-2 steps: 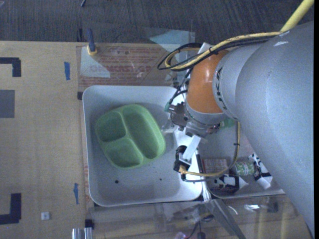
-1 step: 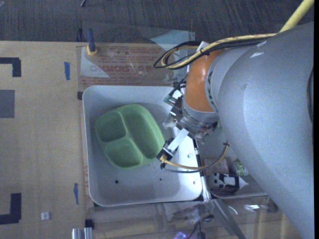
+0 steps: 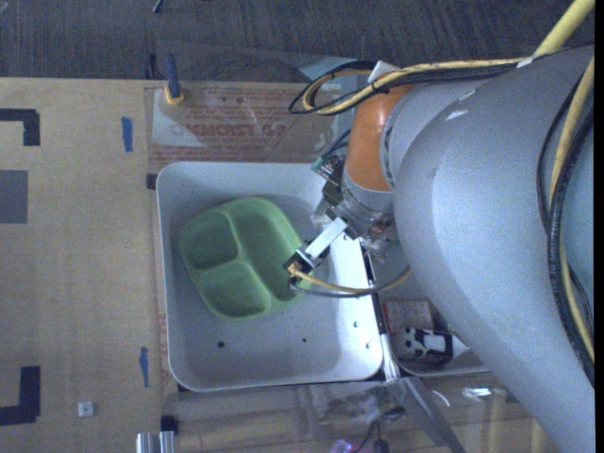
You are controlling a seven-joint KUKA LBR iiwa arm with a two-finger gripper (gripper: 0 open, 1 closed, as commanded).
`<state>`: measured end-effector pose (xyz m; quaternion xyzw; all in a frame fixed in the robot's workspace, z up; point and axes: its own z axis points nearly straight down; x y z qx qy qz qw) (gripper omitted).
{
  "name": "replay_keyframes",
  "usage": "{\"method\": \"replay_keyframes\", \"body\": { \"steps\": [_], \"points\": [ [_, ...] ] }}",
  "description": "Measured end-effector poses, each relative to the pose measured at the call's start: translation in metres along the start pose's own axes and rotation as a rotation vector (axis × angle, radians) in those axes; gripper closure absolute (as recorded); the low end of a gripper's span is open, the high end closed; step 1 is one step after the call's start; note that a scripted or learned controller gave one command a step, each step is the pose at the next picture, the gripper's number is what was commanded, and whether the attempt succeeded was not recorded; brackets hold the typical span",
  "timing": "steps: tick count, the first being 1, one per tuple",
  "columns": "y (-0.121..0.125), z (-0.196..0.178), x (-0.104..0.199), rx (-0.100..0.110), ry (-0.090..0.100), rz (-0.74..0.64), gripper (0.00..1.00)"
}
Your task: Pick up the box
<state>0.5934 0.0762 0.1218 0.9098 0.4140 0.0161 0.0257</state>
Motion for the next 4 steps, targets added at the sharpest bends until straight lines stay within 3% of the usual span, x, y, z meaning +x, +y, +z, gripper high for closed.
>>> {"method": "replay_keyframes", "body": {
  "steps": [3,4],
  "points": [
    [0.001,0.0,0.0,-0.002,0.002,0.037,0.0],
    [0.019,0.007,0.008,-0.012,0.0,0.039,0.0]
  ]
}}
